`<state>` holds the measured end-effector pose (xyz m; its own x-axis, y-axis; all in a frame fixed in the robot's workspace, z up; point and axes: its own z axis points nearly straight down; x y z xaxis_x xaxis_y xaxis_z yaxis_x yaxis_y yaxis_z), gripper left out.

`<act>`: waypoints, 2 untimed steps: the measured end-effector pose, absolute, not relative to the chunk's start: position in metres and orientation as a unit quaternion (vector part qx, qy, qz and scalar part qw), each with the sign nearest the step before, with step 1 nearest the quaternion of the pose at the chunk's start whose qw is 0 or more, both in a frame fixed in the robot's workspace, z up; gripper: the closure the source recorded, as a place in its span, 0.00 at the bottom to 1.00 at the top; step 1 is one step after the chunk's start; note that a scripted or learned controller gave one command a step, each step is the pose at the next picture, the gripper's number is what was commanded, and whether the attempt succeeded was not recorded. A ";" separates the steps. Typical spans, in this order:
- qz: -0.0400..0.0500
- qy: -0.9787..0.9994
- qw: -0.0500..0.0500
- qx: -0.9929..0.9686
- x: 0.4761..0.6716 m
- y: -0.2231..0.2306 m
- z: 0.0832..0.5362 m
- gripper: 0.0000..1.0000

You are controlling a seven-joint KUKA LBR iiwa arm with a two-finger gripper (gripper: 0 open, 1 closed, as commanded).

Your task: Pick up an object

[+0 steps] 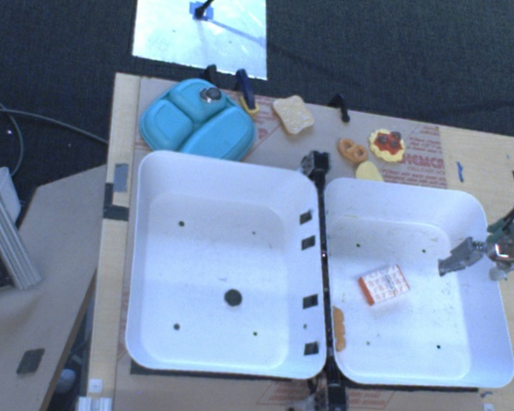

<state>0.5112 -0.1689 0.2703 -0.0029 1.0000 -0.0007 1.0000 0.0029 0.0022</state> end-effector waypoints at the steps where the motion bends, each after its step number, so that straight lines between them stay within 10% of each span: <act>1: -0.002 0.710 -0.004 0.705 0.530 -0.138 0.127 0.00; 2: 0.003 0.709 0.010 0.705 0.563 -0.090 0.090 0.00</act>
